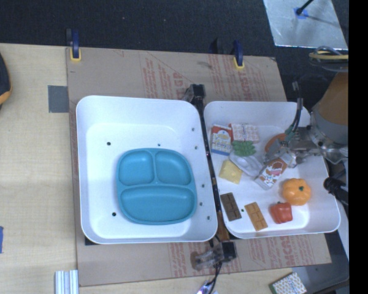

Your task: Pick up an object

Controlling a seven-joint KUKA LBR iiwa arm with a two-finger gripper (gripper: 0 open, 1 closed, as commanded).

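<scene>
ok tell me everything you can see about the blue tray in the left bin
The blue tray is a light blue, plastic-looking divided plate with rounded corners: two small compartments at the far side, one wide one nearer the camera. It lies flat, right side up, on the floor of the left bin, roughly central, touching no wall. Nothing lies in it.

Two bins sit side by side on a counter [30, 164]. The left bin [95, 127] holds a divided tray [156, 185] at its middle. The right bin [322, 216] holds small items: a carton [221, 139] near its back left corner, a wedge [230, 171] in front of it, two bars [230, 206] [256, 215] at the front, and a round fruit [295, 192] to the right. The claw [288, 149] reaches into the right bin from the right.
</scene>
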